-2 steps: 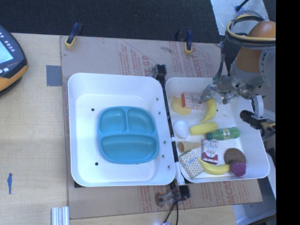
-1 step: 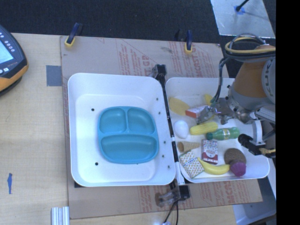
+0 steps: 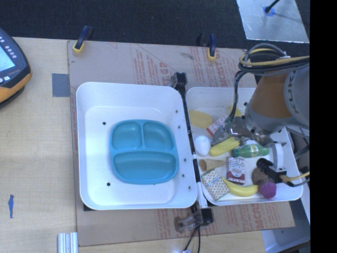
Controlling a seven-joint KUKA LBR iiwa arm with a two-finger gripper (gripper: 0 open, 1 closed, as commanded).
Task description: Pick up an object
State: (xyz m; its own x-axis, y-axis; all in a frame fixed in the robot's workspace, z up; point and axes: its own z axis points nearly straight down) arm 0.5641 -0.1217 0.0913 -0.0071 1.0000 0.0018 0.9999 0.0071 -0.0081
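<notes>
Hand sits low in the right bin, among the clutter near its middle, just above a yellow banana-like item; whether it is spread or pinching anything, cannot tell. Wrist with the orange band hangs over the bin's upper right part.

Left to right: orange-and-grey device at the counter's far left edge. Grey tape square beside the left bin. Left bin holds a blue divided plate, flat, roughly centred. Yellow clamp and blue clamp on the cardboard sheet's top edge.

Right bin, touching the left one along a black joint: pale yellow piece at upper left, white egg-shaped object below it, chequered packet at lower left. Banana along the front wall, red-and-white packet just above it. Green bottle lies on its side right of the hand. Brown lump and purple round item at lower right, near each other.
</notes>
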